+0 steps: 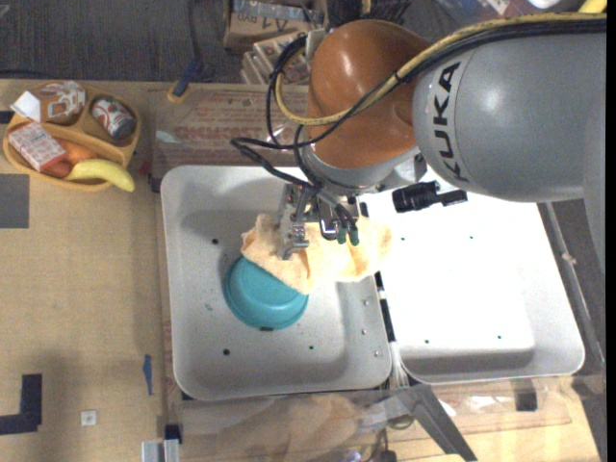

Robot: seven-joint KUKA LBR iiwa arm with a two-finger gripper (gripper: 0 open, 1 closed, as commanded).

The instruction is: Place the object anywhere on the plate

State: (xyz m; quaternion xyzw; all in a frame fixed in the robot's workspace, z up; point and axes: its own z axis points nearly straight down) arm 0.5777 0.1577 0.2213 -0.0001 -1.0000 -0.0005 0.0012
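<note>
1. Claw (318, 229) hangs over the left bin (192, 354), near its upper right part, just above a yellow cloth (289, 263).
2. Its fingers point down, one at the left touching or nearly touching the cloth, the other at the right with a green tip; they seem slightly parted, but from this angle I cannot tell whether they are open or closed, or whether cloth is pinched between them.
3. That cloth lies crumpled in the left bin, spreading from the middle toward the right wall, where a fold reaches the divide between the two bins.
4. A teal plate (262, 296) sits in the left bin, just below and left of the claw; the cloth's lower left edge overlaps its upper rim.
5. Right bin (481, 287) lies beside the left one, touching along the middle edge.
6. Grey arm (520, 94) comes in from the upper right, with its orange band (361, 85) above the wrist.
7. A yellow tray (67, 142) of toy food, with a banana (101, 172) at its edge, sits on the bench (77, 306) at upper left, well apart from the bins.
</note>
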